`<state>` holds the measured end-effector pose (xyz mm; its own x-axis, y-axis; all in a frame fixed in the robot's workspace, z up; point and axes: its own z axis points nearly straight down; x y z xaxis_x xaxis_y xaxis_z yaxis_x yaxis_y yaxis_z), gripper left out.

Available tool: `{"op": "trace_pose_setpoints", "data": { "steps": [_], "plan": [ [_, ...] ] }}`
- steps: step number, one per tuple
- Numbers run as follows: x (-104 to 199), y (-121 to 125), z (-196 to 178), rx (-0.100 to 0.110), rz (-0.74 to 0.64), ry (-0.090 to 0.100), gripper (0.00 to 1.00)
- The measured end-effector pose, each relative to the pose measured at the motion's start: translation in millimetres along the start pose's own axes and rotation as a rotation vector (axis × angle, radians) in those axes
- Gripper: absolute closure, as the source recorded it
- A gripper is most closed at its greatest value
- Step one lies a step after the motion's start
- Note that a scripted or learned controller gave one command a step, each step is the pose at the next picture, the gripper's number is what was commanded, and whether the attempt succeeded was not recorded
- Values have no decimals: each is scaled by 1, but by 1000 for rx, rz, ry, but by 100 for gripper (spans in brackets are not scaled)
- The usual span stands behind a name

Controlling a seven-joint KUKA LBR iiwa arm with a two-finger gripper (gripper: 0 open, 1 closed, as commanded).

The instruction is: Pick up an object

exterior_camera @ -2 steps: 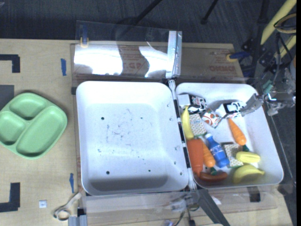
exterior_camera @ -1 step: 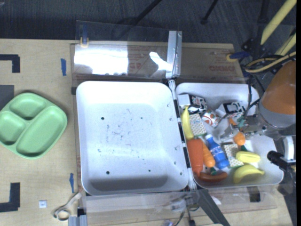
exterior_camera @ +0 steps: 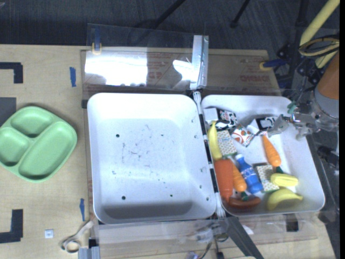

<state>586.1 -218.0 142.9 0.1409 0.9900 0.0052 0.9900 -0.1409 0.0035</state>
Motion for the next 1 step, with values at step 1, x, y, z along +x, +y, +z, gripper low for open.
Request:
{"op": "trace_pose_setpoints", "data": {
  "steps": [1],
  "plan": [
    [12,-4,55,-1,-271,7,0]
  ]
}}
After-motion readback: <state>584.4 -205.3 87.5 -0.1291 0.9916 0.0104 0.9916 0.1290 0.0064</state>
